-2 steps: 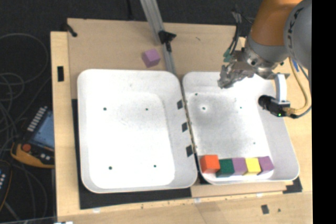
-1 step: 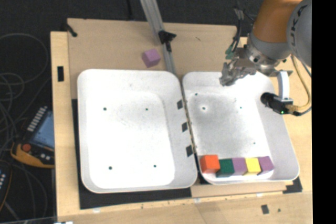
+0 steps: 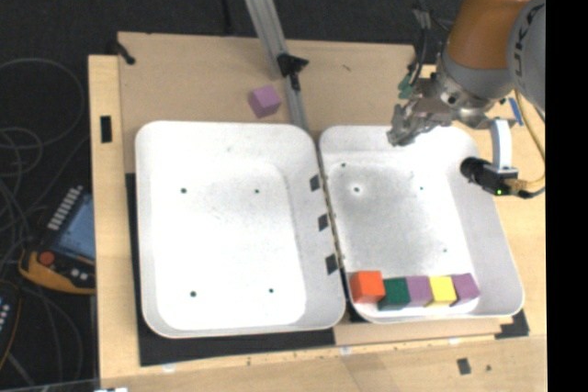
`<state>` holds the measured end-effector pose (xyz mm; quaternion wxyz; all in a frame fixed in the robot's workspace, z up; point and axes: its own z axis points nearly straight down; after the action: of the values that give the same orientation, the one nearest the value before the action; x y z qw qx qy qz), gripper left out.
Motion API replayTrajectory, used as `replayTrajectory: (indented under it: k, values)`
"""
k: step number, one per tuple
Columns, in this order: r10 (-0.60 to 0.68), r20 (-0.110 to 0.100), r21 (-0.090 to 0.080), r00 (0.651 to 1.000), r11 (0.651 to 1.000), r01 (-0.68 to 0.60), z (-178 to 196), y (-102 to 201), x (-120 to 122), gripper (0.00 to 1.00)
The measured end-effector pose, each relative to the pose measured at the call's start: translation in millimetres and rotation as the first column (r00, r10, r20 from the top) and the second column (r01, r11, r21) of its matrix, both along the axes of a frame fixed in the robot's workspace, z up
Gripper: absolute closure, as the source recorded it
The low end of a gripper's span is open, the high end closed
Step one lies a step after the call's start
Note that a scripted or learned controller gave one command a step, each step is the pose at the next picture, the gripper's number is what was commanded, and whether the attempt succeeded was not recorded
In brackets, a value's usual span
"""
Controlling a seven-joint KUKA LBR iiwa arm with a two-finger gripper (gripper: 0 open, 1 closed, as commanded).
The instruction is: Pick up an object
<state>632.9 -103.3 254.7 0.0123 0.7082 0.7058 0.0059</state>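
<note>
**Five blocks lined up at the near wall; the arm's tip sits at the far rim**

The things to pick lie in the right bin (image 3: 478, 225), pressed in a row along its near wall: an orange block (image 3: 368, 285), a green block (image 3: 396, 292), a pale purple block (image 3: 420, 289), a yellow block (image 3: 443, 289) and a second purple block (image 3: 464, 285). They touch side by side, and the bin's raised near lip cuts off their lower edges, so their full shapes cannot be made out.

Well apart from them, the jaws (image 3: 402, 135) hang over the bin's far edge. They show as a dark, blurred cluster of metal and cable; whether they stand open or closed cannot be told, and nothing is seen between them. Above them the grey wrist and the orange band (image 3: 482, 23) run out of the frame at the right.

The left bin (image 3: 230, 225) lies just beside the right one, their walls meeting at small dark clips. A lone purple cube (image 3: 265, 101) rests on the surface (image 3: 184, 78) behind the left bin, near a slanting metal pole (image 3: 262, 5) whose top is cut off by the frame.
</note>
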Motion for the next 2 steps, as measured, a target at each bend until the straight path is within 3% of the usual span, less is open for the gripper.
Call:
replayTrajectory:
  k: [1, 2]
  values:
    - [0.003, 0.004, -0.002, 1.000, 1.000, -0.003, 10.8, -1.0, 0.7, 1.00]
    - [0.011, -0.029, 0.011, 1.000, 1.000, -0.011, -57.6, 70.0, 28.7, 1.00]
